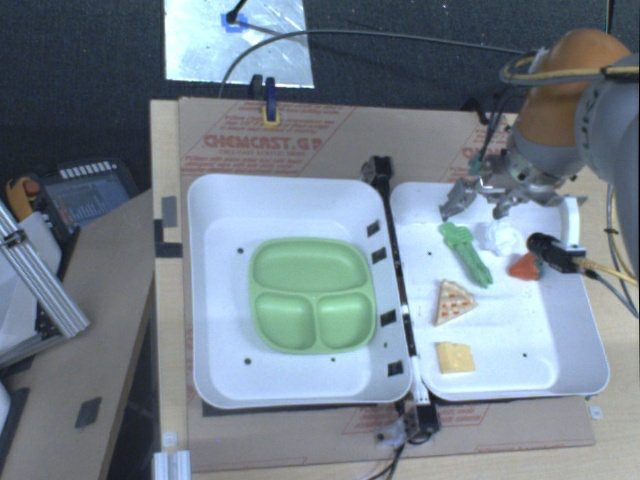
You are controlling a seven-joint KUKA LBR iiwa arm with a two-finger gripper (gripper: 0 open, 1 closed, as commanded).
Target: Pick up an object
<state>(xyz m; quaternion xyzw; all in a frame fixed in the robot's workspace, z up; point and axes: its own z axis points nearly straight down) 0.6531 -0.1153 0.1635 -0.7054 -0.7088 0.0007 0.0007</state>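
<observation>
Bins sit side by side on the bench: the left bin carries a green sectioned plate near its middle, with one long compartment toward the far edge and two smaller ones toward the near edge. The right bin holds the loose items. A green toy piece, long and knobby, lies slantwise close to the bin's far-left corner. Just beside it, toward the right edge, is a small crumpled white object, and next to that a red piece, its exact shape too small to tell. A pizza-slice toy rests near the left edge at about mid-length, point toward the near edge. A yellow cheese block lies close to the near-left corner, apart from the slice.

The gripper hangs over the far edge of the right bin, above the green toy piece and the white object. Its two fingers stand spread apart with nothing between them. The orange band of the arm shows above the wrist at the far-right corner.
</observation>
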